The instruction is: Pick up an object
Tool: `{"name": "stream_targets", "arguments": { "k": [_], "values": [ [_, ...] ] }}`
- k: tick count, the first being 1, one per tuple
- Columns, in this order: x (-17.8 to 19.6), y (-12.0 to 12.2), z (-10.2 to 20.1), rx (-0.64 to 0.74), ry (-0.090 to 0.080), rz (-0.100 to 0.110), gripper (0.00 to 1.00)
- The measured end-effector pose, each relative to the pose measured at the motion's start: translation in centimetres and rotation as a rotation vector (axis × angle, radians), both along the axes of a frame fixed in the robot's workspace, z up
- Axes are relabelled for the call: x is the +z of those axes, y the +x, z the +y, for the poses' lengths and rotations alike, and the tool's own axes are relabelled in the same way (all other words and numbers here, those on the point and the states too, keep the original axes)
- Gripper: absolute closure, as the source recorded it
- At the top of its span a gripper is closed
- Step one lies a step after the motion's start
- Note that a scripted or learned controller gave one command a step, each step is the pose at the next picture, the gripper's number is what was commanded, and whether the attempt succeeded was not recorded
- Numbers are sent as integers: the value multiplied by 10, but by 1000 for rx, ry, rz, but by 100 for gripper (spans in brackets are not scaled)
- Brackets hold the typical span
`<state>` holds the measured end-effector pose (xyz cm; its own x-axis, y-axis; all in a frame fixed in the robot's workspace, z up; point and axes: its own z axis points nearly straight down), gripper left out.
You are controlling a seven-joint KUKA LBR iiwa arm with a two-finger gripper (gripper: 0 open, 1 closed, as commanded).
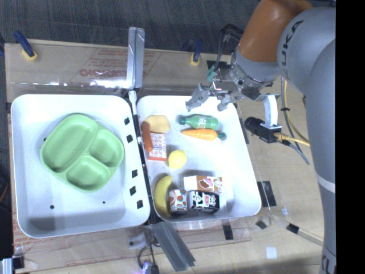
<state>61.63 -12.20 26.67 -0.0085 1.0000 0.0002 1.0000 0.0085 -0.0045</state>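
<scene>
Fingers point(197, 100) on my gripper point(210, 99) look spread, pinching nothing, up by the right bin's point(246, 170) top edge. Just below lies a smooth green bottle point(198, 120), flat on its side, long way left to right. Beside it, a pointy orange carrot point(199, 134) lies the same way. I see a round lemon point(177, 159) too.
</scene>
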Motion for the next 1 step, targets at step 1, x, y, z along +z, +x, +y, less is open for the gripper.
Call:
{"name": "stream_targets", "arguments": {
  "k": [1],
  "values": [
    [-154,-17,-2,74,0,1,0]
  ]
}}
